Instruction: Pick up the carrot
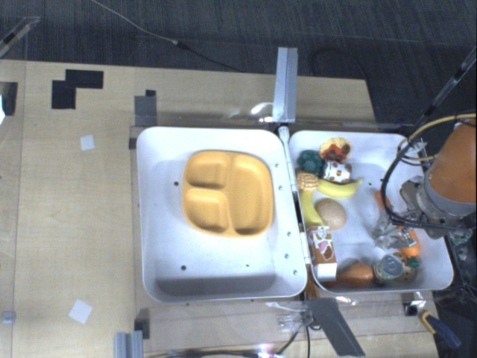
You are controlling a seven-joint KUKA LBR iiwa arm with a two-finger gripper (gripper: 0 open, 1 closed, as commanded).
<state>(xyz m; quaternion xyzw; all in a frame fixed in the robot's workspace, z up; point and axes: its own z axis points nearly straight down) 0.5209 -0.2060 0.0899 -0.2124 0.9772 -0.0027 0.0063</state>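
Right bin (350,285), near wall: brown oval item (356,274), round tin (390,267) beside it, small carton (323,246) at the divider. Carrot (409,242) lies in the near-right corner, orange, partly under the tool (393,233), which sits low right over it; can't tell if it's clenched or released, or if the carrot is actually between anything. Arm's orange band (456,171) above it. Mid bin: egg-like item (331,213), banana (339,189), corn (306,180). Left bin (160,222) holds a yellow compartment tray (226,192). Table (67,222) beyond is bare wood with black marks.
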